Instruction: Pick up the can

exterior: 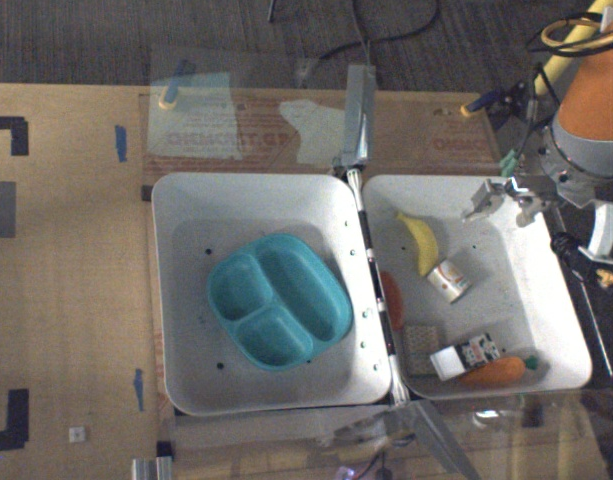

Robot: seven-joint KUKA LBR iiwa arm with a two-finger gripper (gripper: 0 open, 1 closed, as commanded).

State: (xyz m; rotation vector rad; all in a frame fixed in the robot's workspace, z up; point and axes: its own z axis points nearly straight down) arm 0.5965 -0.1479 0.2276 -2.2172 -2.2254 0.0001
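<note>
**Gripper high, can untouched**

I see the left bin [176, 268] carrying a teal divided plate [278, 300] at its centre. In the right bin [561, 313] lie a banana [420, 243], a carrot [494, 371] at the front edge, and the can [448, 279] — small, on its side, mid-bin beside the banana. The gripper [504, 201] hovers at the back-right corner, fingers spread, holding nothing. My worry: the can rolls, or I clip the banana. Labels — unreadable.
</note>
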